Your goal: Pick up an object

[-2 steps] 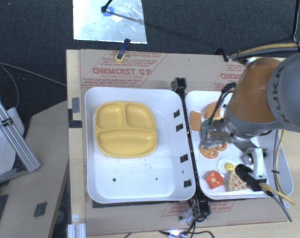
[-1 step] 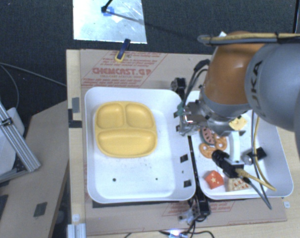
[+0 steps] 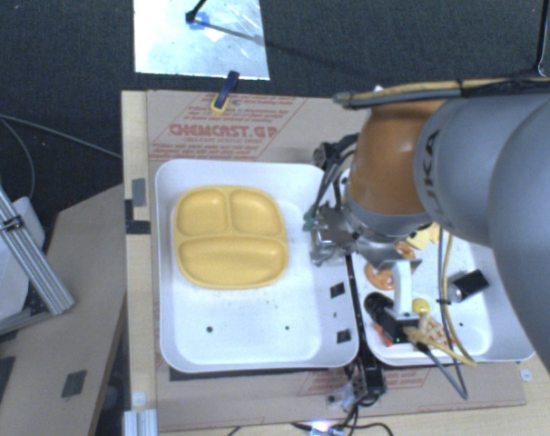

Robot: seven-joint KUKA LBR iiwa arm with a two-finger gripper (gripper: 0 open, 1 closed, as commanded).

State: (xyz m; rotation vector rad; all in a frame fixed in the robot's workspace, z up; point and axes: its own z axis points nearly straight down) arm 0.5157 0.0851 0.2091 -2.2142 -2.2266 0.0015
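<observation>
The yellow divided plate (image 3: 230, 236) looks like smooth matt plastic. The white bin (image 3: 248, 339) under it is smooth plastic with a soft shine. The arm (image 3: 493, 166) has a grey satin shell, and its orange band (image 3: 388, 157) looks glossy. The board (image 3: 225, 125) below is matt brown cardboard.

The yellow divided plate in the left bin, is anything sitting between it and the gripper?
Nothing visible. The yellow plate lies alone in the left bin; the arm's wrist sits over the rim between the bins, just right of it.
</observation>
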